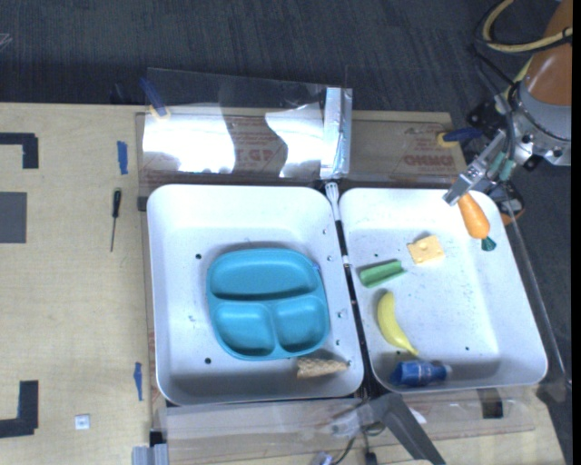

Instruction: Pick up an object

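Gripper (pixel 467 189) at two o'clock over the right bin (pixel 517 272), clamped on a carrot (pixel 474 216) hanging above the rim. Yellow block (pixel 426 251), green piece (pixel 379 272), banana (pixel 394 322), blue bottle (pixel 421 371) lying below.

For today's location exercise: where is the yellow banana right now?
The banana lies in the right bin, near its left wall, just below the green piece and above the blue object.

Robotics lab: taped tabletop (pixel 64 272) with marker squares, two white bins (pixel 163 218), toy food, cables (pixel 522 27) overhead.
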